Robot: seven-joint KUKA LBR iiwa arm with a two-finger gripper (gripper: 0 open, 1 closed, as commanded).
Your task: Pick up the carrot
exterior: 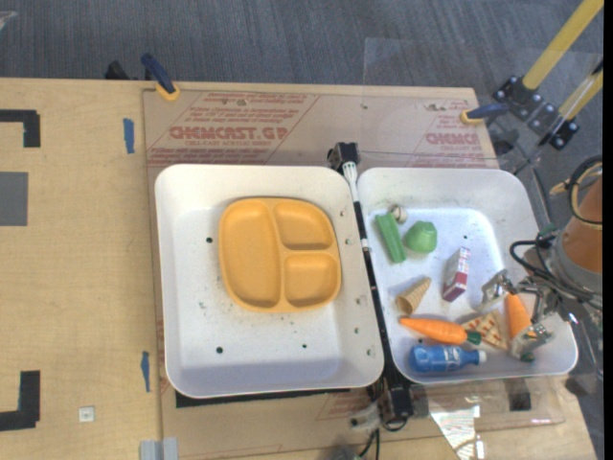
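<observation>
A long carrot [436,330] with a green tip lies flat near the front of the right bin [498,192], beside a pizza slice [486,328]. My gripper [516,316] is down at the bin's right end, about a hand's width right of that carrot. A shorter orange carrot-like piece [517,314] stands between its metal fingers [495,289], which sit against it on both sides. The arm's orange band [584,240] shows above it at the right edge.
The right bin also holds a green cucumber [390,237], a green ball [420,238], an ice cream cone [414,296], a small red and white box [458,274] and a blue bottle [443,357]. A yellow divided plate [279,253] lies in the left bin [182,286].
</observation>
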